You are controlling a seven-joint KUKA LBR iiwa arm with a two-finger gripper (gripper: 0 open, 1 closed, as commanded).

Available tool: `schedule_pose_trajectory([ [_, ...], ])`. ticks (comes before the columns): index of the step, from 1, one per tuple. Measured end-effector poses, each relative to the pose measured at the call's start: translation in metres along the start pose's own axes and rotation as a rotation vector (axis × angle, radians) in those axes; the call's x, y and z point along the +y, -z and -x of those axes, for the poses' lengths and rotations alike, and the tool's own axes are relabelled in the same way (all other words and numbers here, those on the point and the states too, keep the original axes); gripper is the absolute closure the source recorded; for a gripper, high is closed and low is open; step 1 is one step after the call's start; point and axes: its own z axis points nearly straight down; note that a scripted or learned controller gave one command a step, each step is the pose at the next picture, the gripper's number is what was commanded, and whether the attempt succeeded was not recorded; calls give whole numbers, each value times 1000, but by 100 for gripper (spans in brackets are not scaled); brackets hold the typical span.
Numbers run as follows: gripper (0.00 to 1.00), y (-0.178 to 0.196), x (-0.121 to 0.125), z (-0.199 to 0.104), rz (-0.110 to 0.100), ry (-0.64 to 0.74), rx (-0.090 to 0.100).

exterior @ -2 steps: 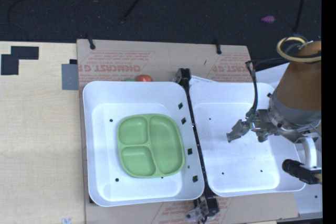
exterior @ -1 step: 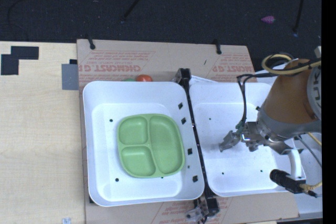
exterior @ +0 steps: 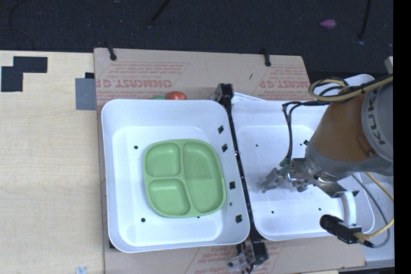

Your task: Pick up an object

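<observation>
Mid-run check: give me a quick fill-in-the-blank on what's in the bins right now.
The green plate lies in the ____ bin.
The plate is split into ____ compartments.
The end effector is over the ____ bin.
A small red object sits just ____ the left bin, past its far rim.

Missing words: left; four; right; outside

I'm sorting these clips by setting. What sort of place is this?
Most likely a robotics lab bench set up for picking trials: two white bins side by side on cardboard, a green divided plate in the left one, the arm's hand over the right one, loose cables on dark floor.
</observation>
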Motion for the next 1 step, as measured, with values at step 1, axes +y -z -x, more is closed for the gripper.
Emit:
schedule_pose_trajectory([
  [1,0,-29,0,-1,4,-1,-1],
])
